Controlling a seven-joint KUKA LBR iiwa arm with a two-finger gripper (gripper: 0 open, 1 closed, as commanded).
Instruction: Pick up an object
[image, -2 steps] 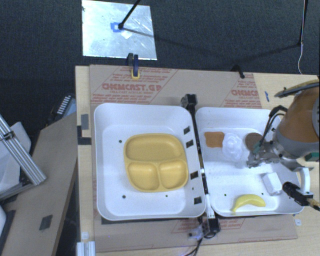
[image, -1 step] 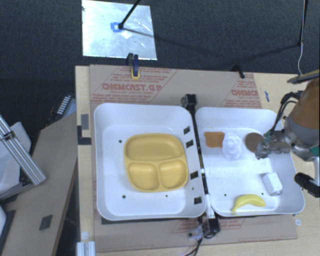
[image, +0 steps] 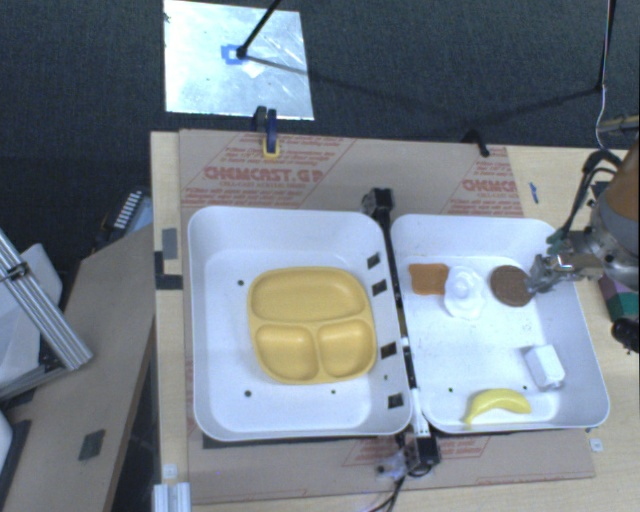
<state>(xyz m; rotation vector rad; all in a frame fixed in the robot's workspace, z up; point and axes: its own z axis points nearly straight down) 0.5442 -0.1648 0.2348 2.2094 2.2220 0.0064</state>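
Banana (image: 497, 404) lies nearest, untouched; end effector (image: 545, 270) sits at the right bin's (image: 575, 340) far-right rim beside the brown disc (image: 511, 285), grip state unclear; it may clip the rim or nudge the disc away.

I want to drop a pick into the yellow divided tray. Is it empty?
Empty. All three compartments of the yellow tray in the left bin show bare yellow plastic, with nothing lying in them.
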